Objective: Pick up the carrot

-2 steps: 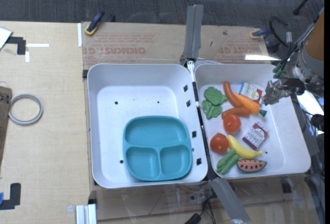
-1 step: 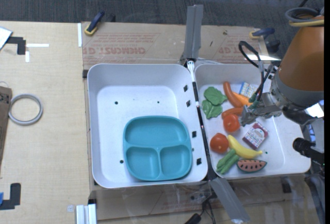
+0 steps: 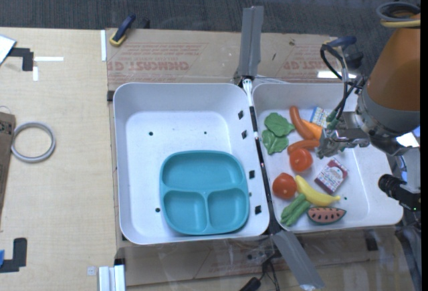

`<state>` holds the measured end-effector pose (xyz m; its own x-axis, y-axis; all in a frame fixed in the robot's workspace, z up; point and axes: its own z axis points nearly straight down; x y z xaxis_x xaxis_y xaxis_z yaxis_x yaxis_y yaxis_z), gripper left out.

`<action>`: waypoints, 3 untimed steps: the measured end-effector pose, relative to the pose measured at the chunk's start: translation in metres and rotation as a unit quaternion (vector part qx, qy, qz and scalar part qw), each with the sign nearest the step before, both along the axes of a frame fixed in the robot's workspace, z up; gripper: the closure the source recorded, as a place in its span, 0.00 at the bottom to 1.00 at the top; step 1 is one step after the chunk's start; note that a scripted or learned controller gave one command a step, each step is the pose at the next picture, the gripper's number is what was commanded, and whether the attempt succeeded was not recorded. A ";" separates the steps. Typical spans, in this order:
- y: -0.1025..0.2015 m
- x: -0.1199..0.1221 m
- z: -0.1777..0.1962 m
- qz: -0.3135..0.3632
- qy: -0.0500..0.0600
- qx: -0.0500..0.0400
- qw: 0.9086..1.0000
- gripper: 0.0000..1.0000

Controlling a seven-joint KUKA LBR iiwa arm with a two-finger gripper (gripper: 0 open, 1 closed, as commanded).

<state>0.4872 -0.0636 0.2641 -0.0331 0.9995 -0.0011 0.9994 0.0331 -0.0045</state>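
Orange carrot: long tapered plastic carrot (image 3: 304, 125) lies in the right white bin (image 3: 374, 216), upper middle, slanted from upper left to lower right, just right of the green lettuce pieces.
Gripper: metal two-finger gripper (image 3: 328, 147) sits low in the right bin, just right of the carrot's lower end, touching or nearly so; cannot tell whether it is open or closed, or whether anything is between its tips.
Arm: grey arm with orange band (image 3: 396, 72) reaches in from the right, above the right bin's far right side.
Right bin, other items: two green lettuce pieces (image 3: 275, 132) left of the carrot; an orange-red pepper piece (image 3: 302, 145) below it; two red tomatoes (image 3: 300, 160) further down; yellow banana (image 3: 315, 193); green pod (image 3: 294, 210); watermelon slice (image 3: 326, 215); small red packet (image 3: 330, 176) below the gripper; blue-white packet (image 3: 318, 114) above it.
Left bin: shallow white bin (image 3: 134, 149) holds a teal three-compartment plastic tray (image 3: 204, 190), lower centre.
Bench, left: grey tape ring (image 3: 31, 142) on the tan surface, well apart from both bins.
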 end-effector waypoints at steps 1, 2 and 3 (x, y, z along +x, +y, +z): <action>0.055 0.041 0.005 0.044 0.000 0.000 0.999 1.00; 0.072 -0.008 0.065 0.068 -0.001 0.000 0.998 1.00; 0.115 0.014 0.047 0.151 0.000 0.000 0.989 1.00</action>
<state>0.5015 0.0519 0.3111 -0.3300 0.9440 -0.0008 0.9440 0.3300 -0.0051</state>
